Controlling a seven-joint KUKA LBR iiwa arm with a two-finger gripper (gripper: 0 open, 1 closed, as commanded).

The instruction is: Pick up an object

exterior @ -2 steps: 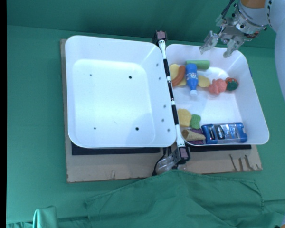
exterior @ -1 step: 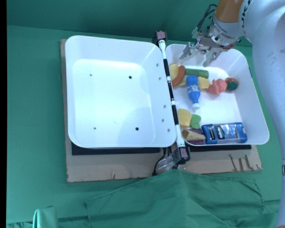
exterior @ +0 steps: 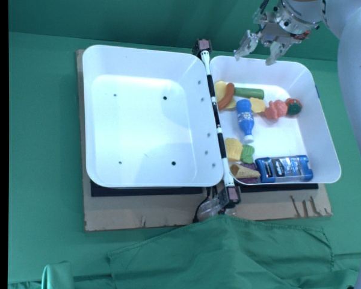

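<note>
Camera view is showing the gripper point(exterior: 260, 49) hovering, fingers apart and empty, above the right bin's point(exterior: 325, 143) far rim (approach step), needing descent toward the blue bottle point(exterior: 245, 118) lying mid-bin.

- Two bins are set side by side on the worktop point(exterior: 42, 161): the left bin point(exterior: 144, 173) and the right bin point(exterior: 319, 131).
- A bottle point(exterior: 245, 118) is laid near the middle of the right bin.
- A box point(exterior: 284, 168) is placed at that bin's front edge, right of the bottle.
- The gripper point(exterior: 259, 48) is held above the right bin's rear rim.
</note>
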